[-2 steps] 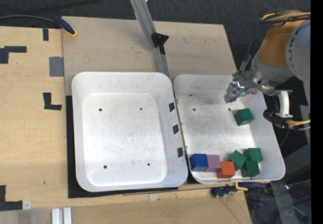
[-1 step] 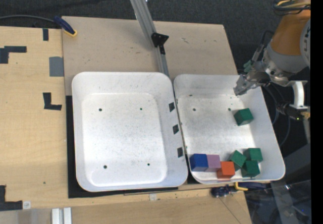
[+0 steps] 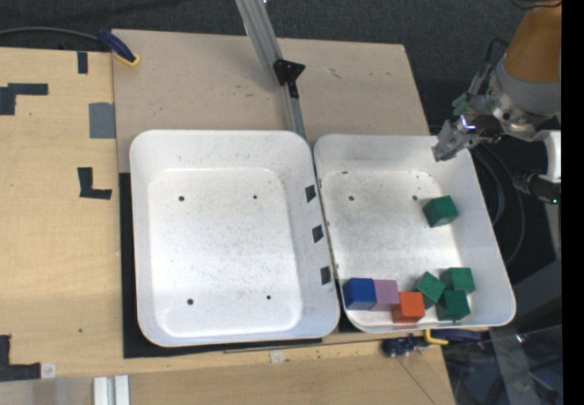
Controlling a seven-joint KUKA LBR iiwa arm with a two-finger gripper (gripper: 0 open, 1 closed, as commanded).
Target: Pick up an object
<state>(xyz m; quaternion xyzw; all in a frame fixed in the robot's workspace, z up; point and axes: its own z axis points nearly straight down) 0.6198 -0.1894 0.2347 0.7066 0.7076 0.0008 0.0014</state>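
The right bin (image 3: 365,166) holds several small blocks. A green block (image 3: 441,211) lies alone near its right wall. Along the front edge sit a blue block (image 3: 359,293), a lilac block (image 3: 386,292), an orange block (image 3: 410,306) and a cluster of green blocks (image 3: 447,291). My gripper (image 3: 450,142) hangs over the bin's far right corner, above and behind the lone green block, with nothing seen in it. The orange-banded wrist (image 3: 534,47) rises at the right.
The left bin (image 3: 219,230) lies beside the right one. A slanted metal post (image 3: 258,20) runs from the top down to the gap between the bins. Cables hang at the right by the arm. A blue and yellow tool (image 3: 119,46) lies at the bench's far left.
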